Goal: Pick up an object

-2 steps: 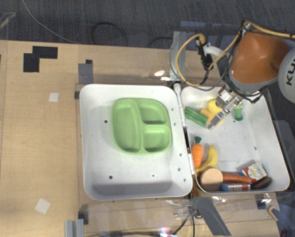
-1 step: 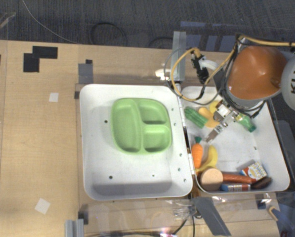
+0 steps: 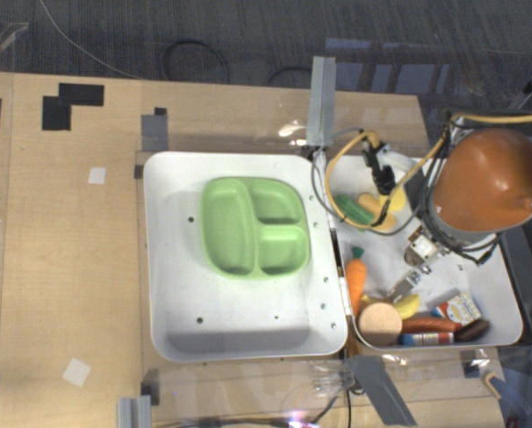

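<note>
In the right bin (image 3: 502, 279) my gripper (image 3: 406, 285) hangs beside the carrot (image 3: 356, 279); I cannot tell its state, and crowded toys risk a glancing miss.

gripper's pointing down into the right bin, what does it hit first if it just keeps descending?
Most likely the small yellow piece: the gripper hangs just above it, between the carrot and the toys along the right bin's near edge. Depth is unclear from this slanted view, so it may graze the bin floor beside it.
</note>
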`<state>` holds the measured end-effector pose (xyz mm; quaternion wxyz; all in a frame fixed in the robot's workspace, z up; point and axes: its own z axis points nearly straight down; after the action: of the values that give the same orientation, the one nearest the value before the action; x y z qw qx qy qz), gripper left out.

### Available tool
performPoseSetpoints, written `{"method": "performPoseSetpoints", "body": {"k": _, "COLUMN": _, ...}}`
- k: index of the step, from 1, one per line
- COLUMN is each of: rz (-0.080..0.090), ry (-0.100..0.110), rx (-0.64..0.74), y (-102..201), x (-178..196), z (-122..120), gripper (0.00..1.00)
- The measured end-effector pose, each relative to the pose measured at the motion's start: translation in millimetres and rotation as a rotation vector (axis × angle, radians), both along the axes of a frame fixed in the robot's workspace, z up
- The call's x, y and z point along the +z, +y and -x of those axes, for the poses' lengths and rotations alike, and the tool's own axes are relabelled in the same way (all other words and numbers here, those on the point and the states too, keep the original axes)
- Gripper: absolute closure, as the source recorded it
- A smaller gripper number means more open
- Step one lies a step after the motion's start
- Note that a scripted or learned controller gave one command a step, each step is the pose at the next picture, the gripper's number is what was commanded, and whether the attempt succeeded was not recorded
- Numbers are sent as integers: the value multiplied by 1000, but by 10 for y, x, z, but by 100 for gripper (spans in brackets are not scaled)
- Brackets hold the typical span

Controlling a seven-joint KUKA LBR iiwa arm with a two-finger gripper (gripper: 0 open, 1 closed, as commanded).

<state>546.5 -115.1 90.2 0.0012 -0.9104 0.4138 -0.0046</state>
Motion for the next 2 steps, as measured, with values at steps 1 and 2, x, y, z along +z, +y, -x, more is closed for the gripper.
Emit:
{"method": "performPoseSetpoints", "body": {"k": 1, "rz": -1, "ry": -14, "rx": 52, "y": -134, "x": 13, "z": 380, "gripper": 0}}
{"method": "performPoseSetpoints", "body": {"k": 2, "rz": -1, "ry": -3, "rx": -13, "y": -717, "x": 759, "z": -713, "gripper": 0}}
